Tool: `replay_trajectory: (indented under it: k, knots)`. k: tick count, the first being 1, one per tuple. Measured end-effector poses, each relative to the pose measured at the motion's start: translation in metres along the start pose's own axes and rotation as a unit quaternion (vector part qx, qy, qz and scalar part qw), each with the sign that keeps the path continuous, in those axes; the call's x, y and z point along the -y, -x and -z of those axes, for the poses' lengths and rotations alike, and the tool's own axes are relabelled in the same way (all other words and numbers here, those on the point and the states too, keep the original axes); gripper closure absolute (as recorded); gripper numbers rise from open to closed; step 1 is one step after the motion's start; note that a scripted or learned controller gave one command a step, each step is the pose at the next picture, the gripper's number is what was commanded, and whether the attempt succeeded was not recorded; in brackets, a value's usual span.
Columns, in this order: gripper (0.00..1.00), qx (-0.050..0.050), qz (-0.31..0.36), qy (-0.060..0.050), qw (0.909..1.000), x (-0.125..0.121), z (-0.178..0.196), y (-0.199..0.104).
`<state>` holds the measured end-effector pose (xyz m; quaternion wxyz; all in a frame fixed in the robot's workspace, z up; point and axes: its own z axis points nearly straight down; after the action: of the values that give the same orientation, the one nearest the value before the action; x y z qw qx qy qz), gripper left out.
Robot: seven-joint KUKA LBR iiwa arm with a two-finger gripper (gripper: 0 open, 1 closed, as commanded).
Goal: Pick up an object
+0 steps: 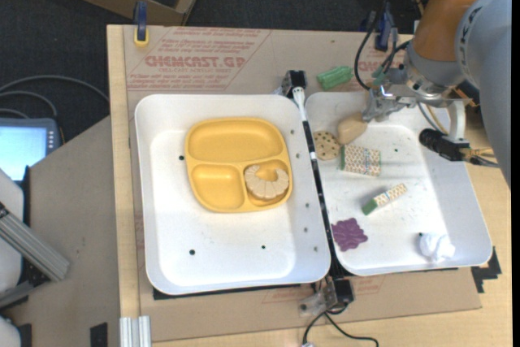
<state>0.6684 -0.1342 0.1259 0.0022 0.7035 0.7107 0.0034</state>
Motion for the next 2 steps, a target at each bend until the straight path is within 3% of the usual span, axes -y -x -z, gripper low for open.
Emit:
replay_trajectory:
  k: [1, 2]
  knots:
    - [0.0, 0.001, -0.005, -0.003, 1.0, 0.004, -0.001, 0.007]
    - [0.0, 0.005, -0.008, -0.002, 0.9999, 0.063, -0.039, 0.009]
